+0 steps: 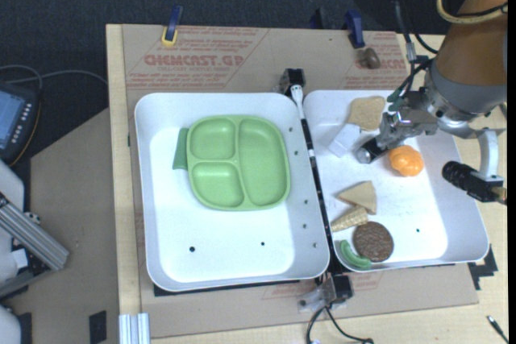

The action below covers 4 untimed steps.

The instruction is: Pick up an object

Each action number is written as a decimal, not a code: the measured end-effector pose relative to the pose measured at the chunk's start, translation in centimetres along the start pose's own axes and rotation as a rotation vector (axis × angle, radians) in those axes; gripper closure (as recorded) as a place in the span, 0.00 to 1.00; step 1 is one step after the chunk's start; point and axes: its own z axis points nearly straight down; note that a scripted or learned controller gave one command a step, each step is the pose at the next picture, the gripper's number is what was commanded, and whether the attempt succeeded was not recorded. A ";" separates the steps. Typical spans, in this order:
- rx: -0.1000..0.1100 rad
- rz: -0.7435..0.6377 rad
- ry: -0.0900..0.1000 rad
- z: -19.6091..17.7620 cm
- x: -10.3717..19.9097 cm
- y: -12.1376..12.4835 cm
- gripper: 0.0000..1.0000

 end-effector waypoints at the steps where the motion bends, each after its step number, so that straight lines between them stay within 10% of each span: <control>1: 0.004 -0.001 0.002 0.1 6.4 0.0 1.00; 2: 0.004 -0.001 0.002 0.1 12.4 -0.3 1.00; 4: 0.005 0.006 0.000 0.6 13.0 -0.4 1.00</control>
